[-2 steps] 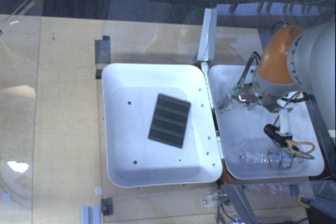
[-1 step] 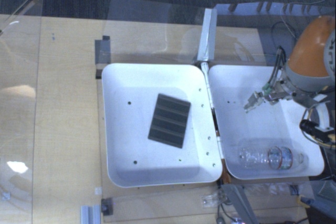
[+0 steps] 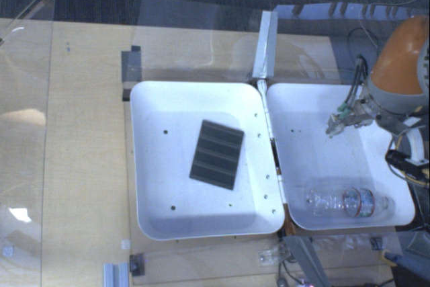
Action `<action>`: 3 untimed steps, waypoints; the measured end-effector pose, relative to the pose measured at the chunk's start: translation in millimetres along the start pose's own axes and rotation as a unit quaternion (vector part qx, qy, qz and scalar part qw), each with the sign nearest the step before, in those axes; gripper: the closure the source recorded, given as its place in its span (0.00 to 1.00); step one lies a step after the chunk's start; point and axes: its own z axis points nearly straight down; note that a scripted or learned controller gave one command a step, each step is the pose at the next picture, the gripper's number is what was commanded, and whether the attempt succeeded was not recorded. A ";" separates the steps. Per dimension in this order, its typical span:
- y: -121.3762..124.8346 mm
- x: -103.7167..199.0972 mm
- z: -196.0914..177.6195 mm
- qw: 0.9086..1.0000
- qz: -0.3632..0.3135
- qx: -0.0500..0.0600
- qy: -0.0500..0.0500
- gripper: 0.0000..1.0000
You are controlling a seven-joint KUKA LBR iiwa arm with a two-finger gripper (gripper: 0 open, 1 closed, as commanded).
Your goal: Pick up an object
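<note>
You have two white bins side by side on the wooden bench [image 3: 80,165], meeting along a shared inner edge near the middle of the picture. In the left bin [image 3: 154,212] a dark ribbed pad [image 3: 216,154] lies flat near the centre, a little toward the inner edge, turned slightly so its long sides slant. In the right bin [image 3: 302,111] a clear plastic bottle [image 3: 346,202] lies on its side along the near edge, its length running parallel to that edge and reaching toward the near right corner. The arm [image 3: 402,70] comes in over the right bin's right edge, and your gripper [image 3: 342,121] hangs above the upper middle of that bin, pointing toward the inner edge. It sits well apart from the bottle and farther still from the pad across the divide. Nothing shows between the gripper's tips, but they are too small and blurred here, so you cannot tell whether they stand apart or together. A clear upright panel rises from the far end of the seam between the bins.
</note>
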 end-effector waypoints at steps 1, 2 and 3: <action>-0.1 0.0 0.1 1.000 0.000 0.000 0.000 0.00; -18.5 55.2 67.1 0.996 0.084 0.000 0.000 0.00; 44.4 37.8 69.3 0.988 0.157 0.001 0.000 0.00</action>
